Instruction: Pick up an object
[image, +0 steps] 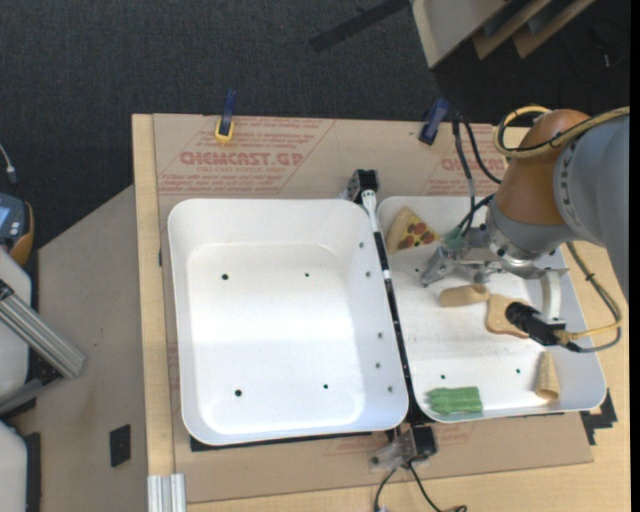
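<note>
Green block (456, 401) lies at the right bin's (500, 385) near rim. Above it, the gripper (447, 268) hovers low; whether its claw is apart or together cannot be told. A tan piece (463, 295) lies just beside it at five o'clock, a pizza slice (409, 230) at eleven.

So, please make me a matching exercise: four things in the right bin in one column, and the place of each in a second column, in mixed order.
Things:
1. pizza slice
2. green object
3. cone-shaped piece
4. gripper

Places in the right bin:
A. near edge, close to the divider
B. far-left corner
C. near-right corner
D. far half, above a tan piece

Pairs: 1-B, 2-A, 3-C, 4-D
</note>
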